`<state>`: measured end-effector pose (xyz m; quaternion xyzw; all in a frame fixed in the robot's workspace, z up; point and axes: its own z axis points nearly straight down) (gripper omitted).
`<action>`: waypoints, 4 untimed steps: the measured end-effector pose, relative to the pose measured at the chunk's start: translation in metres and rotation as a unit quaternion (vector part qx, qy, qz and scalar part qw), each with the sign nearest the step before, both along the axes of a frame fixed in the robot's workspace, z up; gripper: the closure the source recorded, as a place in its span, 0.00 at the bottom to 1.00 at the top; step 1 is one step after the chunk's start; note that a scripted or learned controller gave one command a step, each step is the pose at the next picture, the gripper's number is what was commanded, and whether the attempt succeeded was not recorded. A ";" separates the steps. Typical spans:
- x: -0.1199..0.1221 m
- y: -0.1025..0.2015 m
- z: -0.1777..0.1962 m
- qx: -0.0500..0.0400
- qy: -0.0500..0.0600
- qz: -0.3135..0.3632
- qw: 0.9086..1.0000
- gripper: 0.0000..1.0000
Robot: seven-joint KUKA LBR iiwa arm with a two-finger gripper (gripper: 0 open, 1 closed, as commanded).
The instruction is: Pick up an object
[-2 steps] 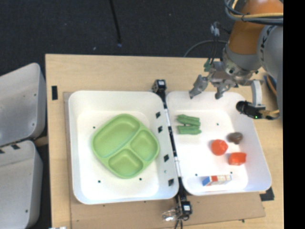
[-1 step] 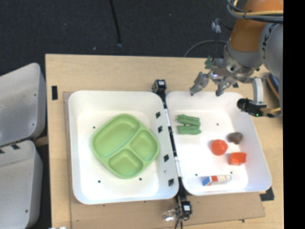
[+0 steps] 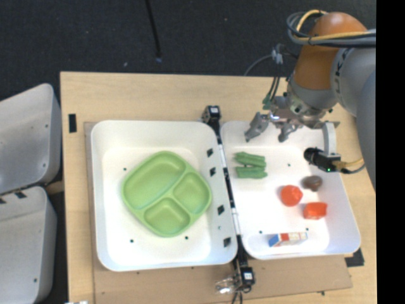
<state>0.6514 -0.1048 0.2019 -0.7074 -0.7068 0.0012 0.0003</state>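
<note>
My gripper (image 3: 272, 130) hangs over the far edge of the right bin (image 3: 342, 233), its two grey fingers spread open with nothing between them. Below it and a little left, a green bean-like object (image 3: 250, 166) lies near the bin's left wall. Further toward the front sit an orange-red round object (image 3: 291, 195), a small brown lump (image 3: 311, 183) and an orange block (image 3: 315, 210). A white, blue and red packet (image 3: 286, 239) lies near the front wall.
The left bin (image 3: 107, 233) holds a green divided plate (image 3: 167, 194). A ridge with black clips (image 3: 223, 189) separates the two bins. Pale chair-like shapes (image 3: 25, 170) stand left of the bench.
</note>
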 end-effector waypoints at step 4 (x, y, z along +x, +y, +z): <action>0.000 0.002 -0.035 0.000 -0.003 -0.003 1.000 1.00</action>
